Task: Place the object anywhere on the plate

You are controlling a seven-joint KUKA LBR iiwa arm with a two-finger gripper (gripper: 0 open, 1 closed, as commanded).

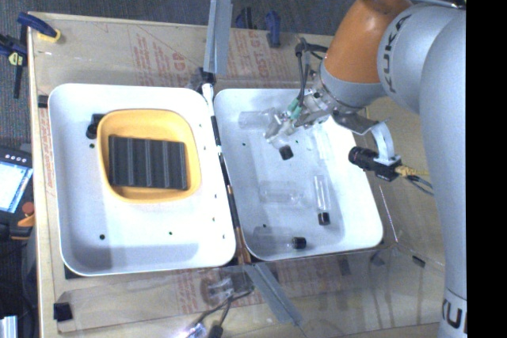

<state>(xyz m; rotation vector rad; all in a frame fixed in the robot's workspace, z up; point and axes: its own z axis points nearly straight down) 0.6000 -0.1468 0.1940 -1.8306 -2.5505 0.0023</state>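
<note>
While the yellow plate with its dark ribbed centre lies in the left bin, well left of the claw, the claw hangs over the right bin. Its grip state cannot be told. A small dark object sits just below it; clear tubes lie lower right.
</note>
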